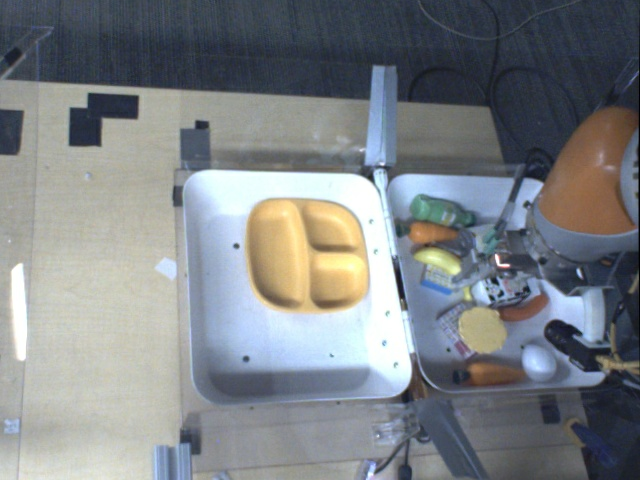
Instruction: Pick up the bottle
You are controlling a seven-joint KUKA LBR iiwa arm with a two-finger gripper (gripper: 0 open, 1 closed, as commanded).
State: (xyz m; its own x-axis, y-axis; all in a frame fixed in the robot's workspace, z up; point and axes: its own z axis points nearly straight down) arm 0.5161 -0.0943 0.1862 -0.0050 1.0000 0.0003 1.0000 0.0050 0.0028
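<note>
The bottle [441, 209] is green and lies on its side at the back left of the right bin [403, 298]. My gripper [497, 267] hangs over the middle of that bin, to the right of the bottle and nearer the front, and well apart from it. It sits low among the clutter, next to a banana [438, 259]. The grey arm with its orange band [592, 178] comes in from the right and hides the bin's back right part.
An orange carrot [432, 233] lies just in front of the bottle. Also in the right bin are a yellow disc [482, 330], a red sausage [523, 309], a white egg [538, 361] and a second carrot [493, 373]. The left bin [215, 298] holds a yellow divided tray [305, 253].
</note>
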